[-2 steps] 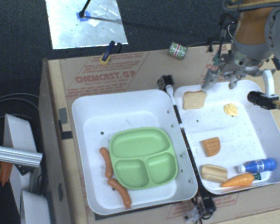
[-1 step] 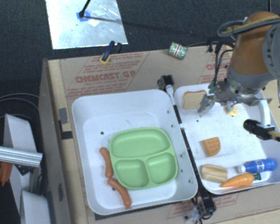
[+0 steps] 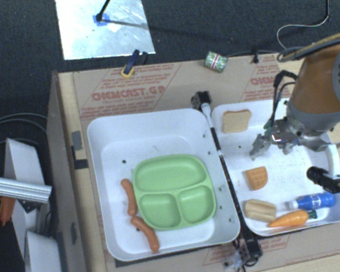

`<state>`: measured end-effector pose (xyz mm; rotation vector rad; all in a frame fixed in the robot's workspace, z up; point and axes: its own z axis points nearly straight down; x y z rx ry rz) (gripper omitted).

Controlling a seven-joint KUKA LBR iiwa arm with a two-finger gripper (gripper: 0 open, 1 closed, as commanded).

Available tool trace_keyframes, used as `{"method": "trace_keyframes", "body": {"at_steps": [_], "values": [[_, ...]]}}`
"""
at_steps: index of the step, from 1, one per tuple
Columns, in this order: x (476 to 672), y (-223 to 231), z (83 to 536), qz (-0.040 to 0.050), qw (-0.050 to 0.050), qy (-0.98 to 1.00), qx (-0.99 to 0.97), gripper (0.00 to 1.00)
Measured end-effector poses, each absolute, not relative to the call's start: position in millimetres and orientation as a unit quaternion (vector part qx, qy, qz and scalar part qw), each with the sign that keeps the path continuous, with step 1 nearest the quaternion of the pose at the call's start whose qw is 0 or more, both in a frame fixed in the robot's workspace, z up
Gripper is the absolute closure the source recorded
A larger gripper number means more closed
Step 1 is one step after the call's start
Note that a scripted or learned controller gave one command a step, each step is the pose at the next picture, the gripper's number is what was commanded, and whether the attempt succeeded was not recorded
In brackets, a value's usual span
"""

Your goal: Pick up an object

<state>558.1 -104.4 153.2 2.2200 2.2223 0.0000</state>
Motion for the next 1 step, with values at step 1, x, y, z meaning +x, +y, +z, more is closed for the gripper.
{"method": "trace_keyframes", "body": {"at_steps": [1], "values": [[546.2,-82.1,88.0,-0.0003,-0.001,0.708,0.707,0.0]]}}
